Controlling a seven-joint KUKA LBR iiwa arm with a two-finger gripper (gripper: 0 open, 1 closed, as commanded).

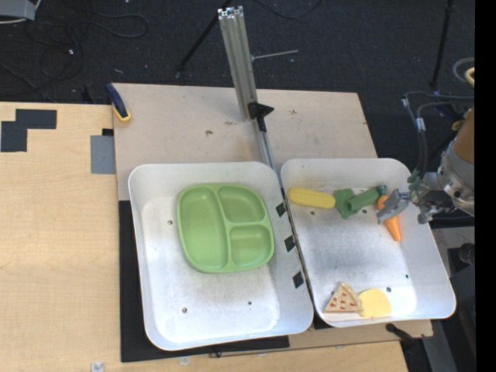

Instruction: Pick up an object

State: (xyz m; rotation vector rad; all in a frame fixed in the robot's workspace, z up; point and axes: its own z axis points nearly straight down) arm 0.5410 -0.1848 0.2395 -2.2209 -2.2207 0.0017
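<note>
- Bench: pale board top (310, 118), scuffed and marked, set over a dark floor strewn with cables. A light wood-grain surface (54, 239) adjoins it on the view's left, bearing dark rectangular patches.
- An upright aluminium post (236, 60) rises from the back of the bench; a blue-and-yellow tool (118, 104) lies at the board's far left corner.
- Two shallow white bins, side by side, matte and speckled with grey wear. Black clips sit along the seam between them.
- Left bin (155, 301): holds a green divided plate (225, 228), smooth plastic, rounded corners, three compartments.
- Right bin (430, 285): a yellow corn cob (311, 199) near the far rim; just beside it a green blocky piece (359, 201); an orange carrot (394, 227), tapered, toward the right wall; at the near edge a pizza wedge (342, 299), touching a flat yellow slice (375, 304).
- Gripper (391, 208): reaches in over the right wall of the right bin, its grey fingertips low beside the green piece and directly above the carrot. Fingers look narrow; whether anything lies between them cannot be told.
- Arm's grey wrist (457, 180) sits at the view's right, hoses looped above it.
</note>
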